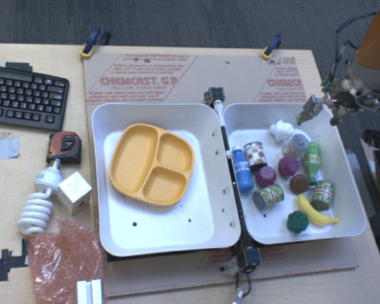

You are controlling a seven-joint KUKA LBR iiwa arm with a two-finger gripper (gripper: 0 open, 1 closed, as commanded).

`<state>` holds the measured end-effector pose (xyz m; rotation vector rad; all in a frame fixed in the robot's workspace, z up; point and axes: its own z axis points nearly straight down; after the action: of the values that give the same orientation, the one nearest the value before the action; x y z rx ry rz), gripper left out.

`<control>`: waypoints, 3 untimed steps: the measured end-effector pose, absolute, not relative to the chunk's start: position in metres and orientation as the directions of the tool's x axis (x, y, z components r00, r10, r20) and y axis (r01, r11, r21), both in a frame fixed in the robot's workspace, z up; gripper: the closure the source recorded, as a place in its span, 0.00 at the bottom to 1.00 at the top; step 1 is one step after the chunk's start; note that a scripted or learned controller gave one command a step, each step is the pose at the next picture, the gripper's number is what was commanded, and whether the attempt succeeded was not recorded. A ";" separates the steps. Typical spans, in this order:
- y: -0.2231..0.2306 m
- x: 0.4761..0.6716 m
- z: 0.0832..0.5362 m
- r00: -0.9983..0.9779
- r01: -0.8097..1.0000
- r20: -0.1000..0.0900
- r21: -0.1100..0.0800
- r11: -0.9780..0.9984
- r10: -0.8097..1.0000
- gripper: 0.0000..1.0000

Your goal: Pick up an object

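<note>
Ten or so small objects are crowded into the right bin: a curved yellow banana with its long axis running from upper left to lower right near the front wall, a knobbly green broccoli piece just beside it, a green bottle lying nearly lengthwise along the bin, a blue bottle laid close to the left wall, small labelled cans, two rounded purple pieces and a lumpy white object at the back. Open white floor is seen mainly along the far and right walls. The gripper is seen above the bin's far right corner, its dark fingers spread apart with nothing between them. A smooth yellow divided plate is held in the left bin. A keyboard, tape measure and spiral bulb are set well apart on the bench.
</note>
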<state>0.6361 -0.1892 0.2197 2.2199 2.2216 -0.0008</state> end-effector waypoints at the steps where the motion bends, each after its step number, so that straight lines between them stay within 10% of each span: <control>1: -0.171 0.617 0.093 -0.003 1.000 0.007 -0.001 0.003 1.000 0.00; 2: -0.175 0.617 0.103 -0.001 1.000 -0.001 0.002 0.001 1.000 1.00; 3: -0.115 0.627 0.202 -0.001 1.000 -0.001 0.001 0.001 1.000 1.00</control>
<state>0.6274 -0.1146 0.2024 2.2189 2.2221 -0.0001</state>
